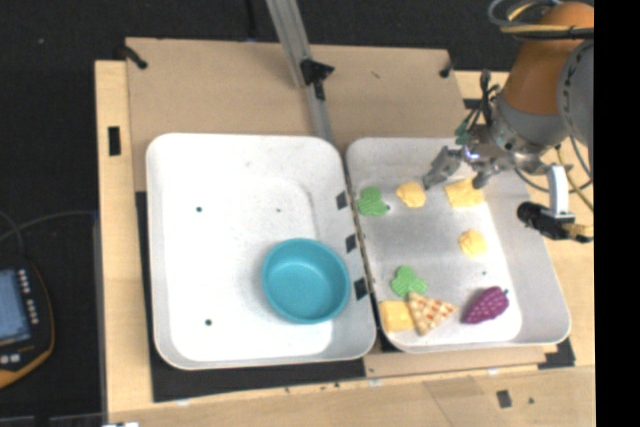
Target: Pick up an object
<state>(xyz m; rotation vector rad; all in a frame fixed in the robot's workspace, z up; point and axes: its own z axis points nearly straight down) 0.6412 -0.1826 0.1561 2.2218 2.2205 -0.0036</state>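
My gripper (458, 174) hangs over the far end of the right bin (530, 260), its fingers spread open with nothing between them. A yellow piece (464, 194) lies just below the fingertips, and another yellow piece (410, 194) sits to its left. A green leafy toy (373, 204) lies near the bin's left wall. Further forward are a small yellow piece (472, 241), a green toy (407, 280), a pizza slice (430, 312), a yellow block (395, 316) and purple grapes (486, 304).
A blue bowl (305, 279) stands in the left bin (200, 185), near its front right. A grey metal pole (288, 15) slants up from between the bins. A handheld pendant (20, 315) lies at the far left edge.
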